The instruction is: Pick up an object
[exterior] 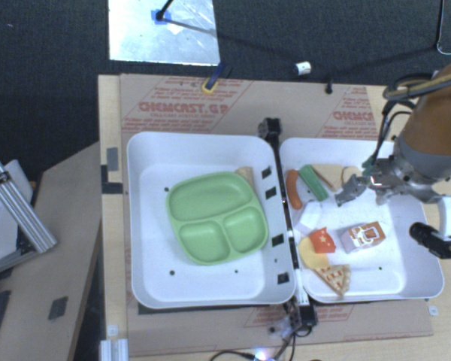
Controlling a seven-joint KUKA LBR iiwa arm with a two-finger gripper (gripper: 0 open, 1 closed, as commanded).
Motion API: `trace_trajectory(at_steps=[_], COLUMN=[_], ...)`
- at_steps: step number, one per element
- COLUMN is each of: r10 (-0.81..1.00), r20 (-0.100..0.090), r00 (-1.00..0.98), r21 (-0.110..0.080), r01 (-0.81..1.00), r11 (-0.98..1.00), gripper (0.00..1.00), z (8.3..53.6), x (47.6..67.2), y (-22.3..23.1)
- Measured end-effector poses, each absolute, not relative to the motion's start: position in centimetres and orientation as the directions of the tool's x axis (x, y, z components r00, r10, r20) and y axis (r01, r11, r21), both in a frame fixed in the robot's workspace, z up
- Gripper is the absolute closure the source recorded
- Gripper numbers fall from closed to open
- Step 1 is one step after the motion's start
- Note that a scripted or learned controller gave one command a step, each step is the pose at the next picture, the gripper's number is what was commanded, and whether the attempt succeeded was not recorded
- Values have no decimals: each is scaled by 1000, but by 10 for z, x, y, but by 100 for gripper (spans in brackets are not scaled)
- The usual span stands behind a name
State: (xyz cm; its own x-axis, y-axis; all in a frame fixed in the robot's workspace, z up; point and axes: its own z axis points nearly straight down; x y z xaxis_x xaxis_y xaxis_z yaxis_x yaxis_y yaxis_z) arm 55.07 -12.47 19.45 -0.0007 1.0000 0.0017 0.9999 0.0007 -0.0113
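My pincer (pixel 351 192) hangs over the right bin (pixel 421 280); grip state unclear. Small carton (pixel 363 236) lies just below it. Cardboard-covered tabletop (pixel 180 105), dark carpet (pixel 45 66) beyond.

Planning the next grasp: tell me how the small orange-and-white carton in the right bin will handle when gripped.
The carton looks boxy with flat faces, so it probably won't roll. It seems small and likely light, so a nudge may slide it on the smooth bin floor. Probably fairly stiff.

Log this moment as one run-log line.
gripper: over right bin, nothing seen held | green tray: left bin | task: pending
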Motion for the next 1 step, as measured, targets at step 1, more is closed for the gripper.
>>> trace_trajectory(at_steps=[1], r10=[1000], r20=[0], r00=[-3], r21=[1], r01=[1000], r11=[3], gripper=[0], z=[201], x=[554], y=[-125])
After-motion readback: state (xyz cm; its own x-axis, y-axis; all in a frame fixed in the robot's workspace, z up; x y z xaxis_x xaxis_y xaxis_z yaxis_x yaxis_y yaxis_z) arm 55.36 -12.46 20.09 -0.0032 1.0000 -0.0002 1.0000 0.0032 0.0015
